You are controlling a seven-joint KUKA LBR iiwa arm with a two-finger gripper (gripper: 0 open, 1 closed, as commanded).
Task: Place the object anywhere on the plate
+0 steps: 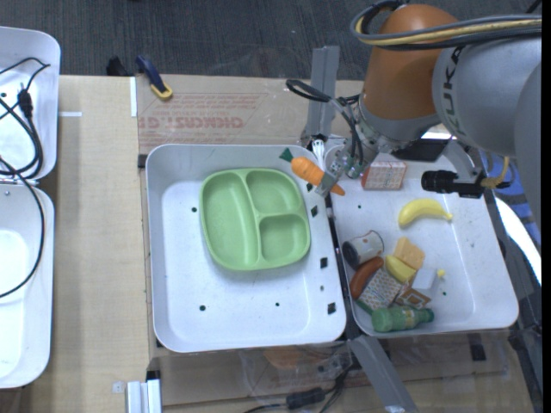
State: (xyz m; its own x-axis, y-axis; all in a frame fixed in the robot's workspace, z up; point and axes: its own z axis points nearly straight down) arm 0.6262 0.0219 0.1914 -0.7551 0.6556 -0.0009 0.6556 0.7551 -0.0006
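Between bins, claw (331, 175) gripping carrot (310, 172)

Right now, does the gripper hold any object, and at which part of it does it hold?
The gripper holds the toy carrot. Its fingers close on the orange end away from the green top, above the wall between the two bins, beside the green plate.

— What sort of place is this?
— A robotics lab: a grey industrial arm with an orange band (413, 50) over a plywood bench (95, 196), loose black cables (21, 136) at its left edge, dark carpet (215, 15) behind.
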